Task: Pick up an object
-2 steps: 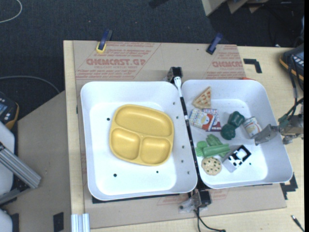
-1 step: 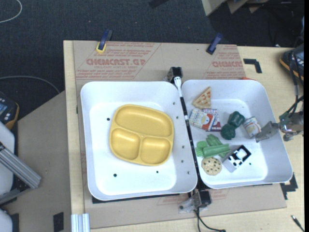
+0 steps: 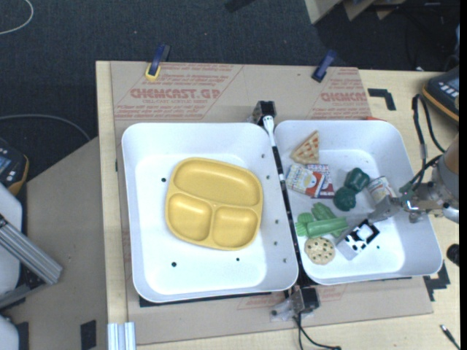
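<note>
The right bin [image 3: 408, 152] holds several small objects. A toy pizza slice [image 3: 307, 149] lies at its back, with a red and white carton [image 3: 309, 179] in front of it. A dark green dumbbell [image 3: 351, 189] and a small silver can [image 3: 378, 190] sit mid-bin. A green leafy vegetable [image 3: 319, 223], a cookie [image 3: 319, 250] and a black and white block [image 3: 360, 238] lie toward the front. My gripper [image 3: 381, 210] reaches in low from the right, just in front of the can and above the block.
The left bin [image 3: 146, 195] carries a yellow divided plate [image 3: 213, 203]. A black cable and clamp [image 3: 265, 113] sit between the bins at the back. The arm's wrist [image 3: 435, 195] hangs over the right bin's right rim.
</note>
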Robot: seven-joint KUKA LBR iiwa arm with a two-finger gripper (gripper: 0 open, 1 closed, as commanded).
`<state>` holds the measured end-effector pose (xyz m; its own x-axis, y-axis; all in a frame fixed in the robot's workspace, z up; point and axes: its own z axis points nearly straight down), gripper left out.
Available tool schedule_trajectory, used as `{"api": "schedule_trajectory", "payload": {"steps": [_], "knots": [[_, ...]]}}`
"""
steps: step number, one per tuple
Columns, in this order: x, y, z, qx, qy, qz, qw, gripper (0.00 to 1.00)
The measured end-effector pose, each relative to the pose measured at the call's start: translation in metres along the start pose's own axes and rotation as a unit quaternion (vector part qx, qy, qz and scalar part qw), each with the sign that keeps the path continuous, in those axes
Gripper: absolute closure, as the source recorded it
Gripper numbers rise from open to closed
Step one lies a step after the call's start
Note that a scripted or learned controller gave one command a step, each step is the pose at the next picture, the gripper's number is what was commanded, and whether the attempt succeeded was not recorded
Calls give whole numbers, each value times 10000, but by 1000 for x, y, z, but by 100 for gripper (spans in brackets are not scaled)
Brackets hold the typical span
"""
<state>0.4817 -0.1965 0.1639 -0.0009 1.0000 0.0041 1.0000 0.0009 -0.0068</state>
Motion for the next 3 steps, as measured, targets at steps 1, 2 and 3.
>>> {"api": "schedule_trajectory", "payload": {"steps": [1, 2, 3], "knots": [[5, 0, 43, -23, -8, 9, 10000, 0], [7, 7, 57, -119, -15, -19, 9999, 0], [2, 7, 46, -150, -71, 6, 9999, 100]]}}
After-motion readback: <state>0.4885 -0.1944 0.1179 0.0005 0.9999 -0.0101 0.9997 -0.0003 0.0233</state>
